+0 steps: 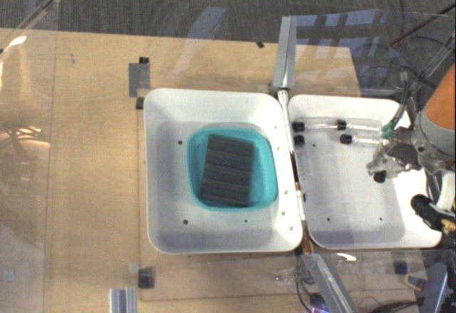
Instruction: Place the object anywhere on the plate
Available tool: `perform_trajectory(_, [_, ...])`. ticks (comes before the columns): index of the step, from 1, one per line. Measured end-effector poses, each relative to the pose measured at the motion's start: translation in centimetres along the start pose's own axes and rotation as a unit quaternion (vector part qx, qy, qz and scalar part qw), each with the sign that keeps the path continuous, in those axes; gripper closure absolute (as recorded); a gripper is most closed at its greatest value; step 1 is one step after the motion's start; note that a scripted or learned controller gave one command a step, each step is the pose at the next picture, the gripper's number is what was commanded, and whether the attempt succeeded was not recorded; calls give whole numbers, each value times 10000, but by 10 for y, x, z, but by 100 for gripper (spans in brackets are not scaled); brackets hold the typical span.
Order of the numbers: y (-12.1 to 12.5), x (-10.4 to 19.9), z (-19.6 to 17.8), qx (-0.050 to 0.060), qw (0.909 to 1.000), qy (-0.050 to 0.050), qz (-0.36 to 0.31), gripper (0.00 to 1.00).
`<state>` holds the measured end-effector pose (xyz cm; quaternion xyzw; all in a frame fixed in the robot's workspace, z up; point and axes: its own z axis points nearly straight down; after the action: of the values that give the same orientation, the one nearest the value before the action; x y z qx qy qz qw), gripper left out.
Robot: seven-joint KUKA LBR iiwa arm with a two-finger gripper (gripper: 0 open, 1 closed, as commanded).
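Since the dark ribbed block lies flat on the teal plate in the left bin, the placing looks done, and what remains, by my judgement, is to keep the arm clear and leave the block undisturbed. The block sits within the plate's rim, slightly tilted from square with the bin, its long side running toward the camera. Any further move should stay high and on the right side, away from the divider between the bins, so that nothing nudges the plate.

The tool hangs over the right bin, near its right wall, well apart from the block; whether its grasp is wide or narrow I cannot tell, as it is small and partly hidden by the arm's own body. Nothing shows between its tips. The right bin holds only some small dark fittings and a clear tube along its far wall. Both bins rest side by side on the wooden table.
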<state>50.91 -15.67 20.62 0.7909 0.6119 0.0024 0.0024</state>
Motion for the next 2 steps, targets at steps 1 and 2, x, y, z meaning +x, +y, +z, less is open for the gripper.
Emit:
perform_trajectory(1, [-40, 70, 22, 16, 10000, 0, 37, 100])
perform_trajectory(2, [-41, 161, 21, 9, 9984, 6, -561, 100])
